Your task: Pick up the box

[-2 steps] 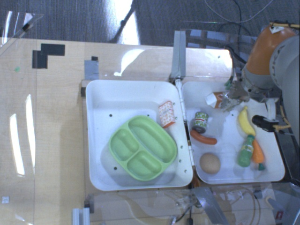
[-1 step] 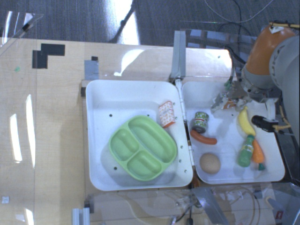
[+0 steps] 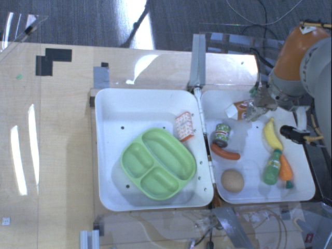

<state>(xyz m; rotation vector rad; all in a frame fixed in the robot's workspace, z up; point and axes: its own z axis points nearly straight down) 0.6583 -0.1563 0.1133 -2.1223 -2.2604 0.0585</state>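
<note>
My gripper (image 3: 255, 109) sits at the right bin's (image 3: 306, 193) far edge, touching the small orange-and-white carton box (image 3: 236, 109); finger opening indeterminate, so I should confirm both sides are straddled before lifting.

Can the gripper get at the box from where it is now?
Probably yes. The gripper is already down at the box near the back of the right bin. Nothing lies on the box, and the can and banana sit apart from it, nearer the front.

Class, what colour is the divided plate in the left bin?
Light green; the plate shows best in the camera view.
</note>
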